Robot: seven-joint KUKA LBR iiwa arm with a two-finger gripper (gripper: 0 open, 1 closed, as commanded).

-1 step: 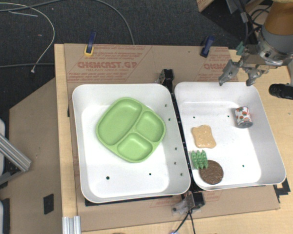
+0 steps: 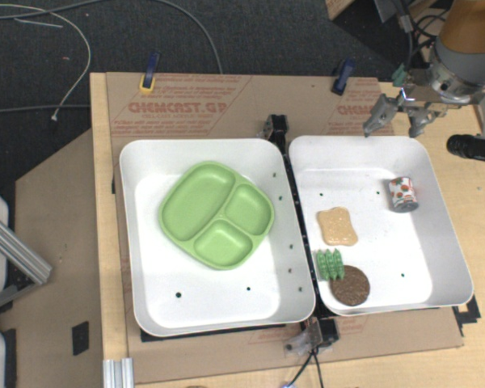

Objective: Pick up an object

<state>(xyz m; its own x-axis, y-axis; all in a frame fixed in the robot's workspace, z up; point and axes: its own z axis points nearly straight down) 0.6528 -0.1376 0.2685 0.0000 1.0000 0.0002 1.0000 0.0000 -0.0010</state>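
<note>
White plastic bins sit side by side on the cardboard-covered worktop (image 2: 226, 95) in the camera view, and nothing has been lifted yet. The right bin (image 2: 436, 241) is the landmark here. Inside it lie four candidates: a small printed can (image 2: 402, 193) on its side near the bin's far right wall, a tan toast-shaped piece (image 2: 337, 226) toward its left wall, a small green ridged item (image 2: 330, 263) just below the toast, and a round brown patty-like disc (image 2: 351, 285) touching or nearly touching that green item, close to the bin's near rim. All four rest on the bin floor.

Beyond the right bin's far right corner hangs the gripper (image 2: 398, 118), above the rim and outside the bin's floor area as the slanted view shows it. Its fingers (image 2: 377, 120) look spread, with a clear gap between them and nothing in that gap. Above it the arm's grey wrist (image 2: 461, 63) carries the orange band (image 2: 471, 10).

To the left of the right bin, the left bin (image 2: 137, 217) holds a green three-compartment plate (image 2: 217, 214) lying flat near its middle.

Judging by this, the task is at its start: no object chosen by contact, no descent, no grasp. What remains is the whole job, namely moving in over the right bin, coming down on one item, closing, and lifting. The can lies nearest the gripper and seems the likeliest pick.
</note>
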